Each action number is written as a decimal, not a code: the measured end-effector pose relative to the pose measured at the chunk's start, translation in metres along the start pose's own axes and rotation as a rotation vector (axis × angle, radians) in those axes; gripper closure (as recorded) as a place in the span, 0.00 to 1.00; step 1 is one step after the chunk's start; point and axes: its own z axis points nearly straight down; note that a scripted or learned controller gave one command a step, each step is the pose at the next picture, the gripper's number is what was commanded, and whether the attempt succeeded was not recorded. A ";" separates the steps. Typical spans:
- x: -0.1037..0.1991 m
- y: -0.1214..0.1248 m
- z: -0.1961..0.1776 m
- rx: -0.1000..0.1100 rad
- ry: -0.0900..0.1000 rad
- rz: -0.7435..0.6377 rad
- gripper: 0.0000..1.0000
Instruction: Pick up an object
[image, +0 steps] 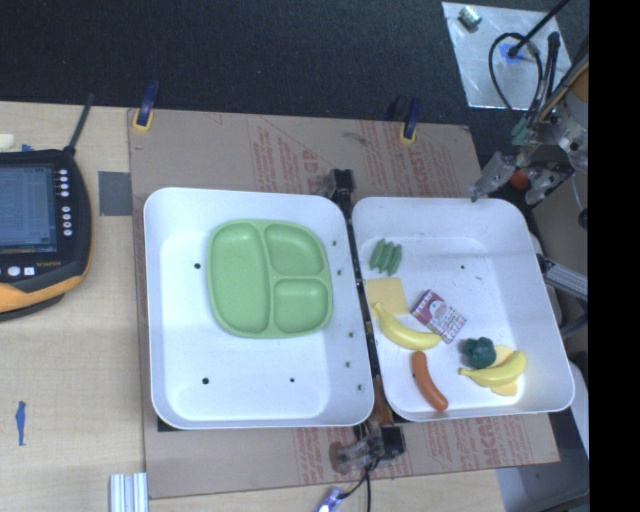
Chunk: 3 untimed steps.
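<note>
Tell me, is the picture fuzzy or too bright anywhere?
In the camera view, the two white bins glare brightly and lose detail; the green divided plate and the bananas stay fairly clear; the gripper at the upper right looks blurry and dim against the dark floor.

The left bin (170, 300) holds a green divided plate (268, 278). In the right bin (500, 240) lie a green pod (385, 257), a yellow block (386, 293), two bananas (405, 331) (497, 370), a small packet (438, 314), a broccoli (478, 351) and a carrot (430, 382). The gripper (520, 170) hovers beyond the right bin's far corner.
</note>
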 end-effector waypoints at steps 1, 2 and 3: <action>0.052 -0.062 0.102 0.003 0.000 0.000 0.00; 0.072 -0.094 0.176 -0.005 -0.003 0.001 0.00; 0.072 -0.095 0.167 0.000 -0.003 -0.002 1.00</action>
